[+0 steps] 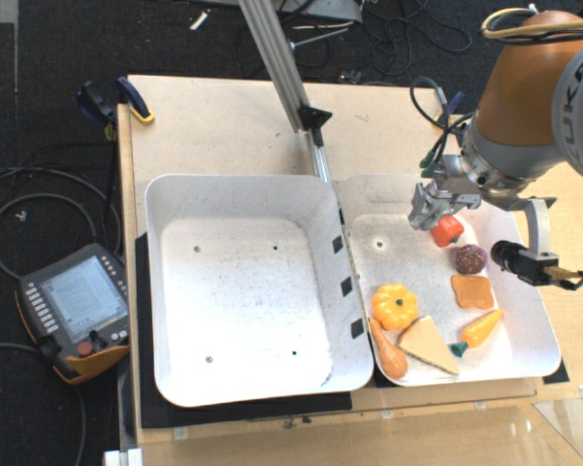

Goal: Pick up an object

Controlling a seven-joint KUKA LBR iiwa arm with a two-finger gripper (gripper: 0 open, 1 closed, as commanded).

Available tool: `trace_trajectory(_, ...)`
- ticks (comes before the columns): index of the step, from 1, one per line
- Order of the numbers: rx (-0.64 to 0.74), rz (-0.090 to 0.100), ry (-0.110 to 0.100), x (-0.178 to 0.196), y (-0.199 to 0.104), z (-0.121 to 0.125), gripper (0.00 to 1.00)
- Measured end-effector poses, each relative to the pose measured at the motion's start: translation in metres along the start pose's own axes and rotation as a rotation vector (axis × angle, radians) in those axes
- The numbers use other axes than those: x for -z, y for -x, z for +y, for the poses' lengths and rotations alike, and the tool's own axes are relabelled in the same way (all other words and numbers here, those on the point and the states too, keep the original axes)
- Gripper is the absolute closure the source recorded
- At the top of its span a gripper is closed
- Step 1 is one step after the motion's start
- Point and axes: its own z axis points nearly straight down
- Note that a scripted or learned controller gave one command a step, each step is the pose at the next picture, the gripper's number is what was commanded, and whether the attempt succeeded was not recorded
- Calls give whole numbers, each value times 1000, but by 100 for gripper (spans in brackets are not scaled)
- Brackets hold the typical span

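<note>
My gripper (433,214) hangs over the back part of the right bin (388,202), with the orange-banded arm coming in from the right. A small red object (448,229) sits right beside the gripper's tip, touching or just under it. Further front lie a dark maroon ball (470,258), an orange slab (472,292), a small orange pumpkin (396,306), a pale yellow wedge (426,344), an orange carrot-like piece (481,328) and an orange-brown elongated piece (390,353).
The left bin (238,280) adjoins the right one along a shared middle wall. A slanted metal pole (276,51) rises behind the bins. A black fixture (524,258) sticks out at the right bin's right edge. A teach pendant (73,304) lies off the bench at left.
</note>
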Motion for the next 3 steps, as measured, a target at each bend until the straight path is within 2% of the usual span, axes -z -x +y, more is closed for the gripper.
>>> trace_trajectory(1,0,0,-5,-15,-47,3,100)
trace_trajectory(2,0,1,-1,-10,-100,10,100)
trace_trajectory(3,0,0,-6,-23,-153,4,100)
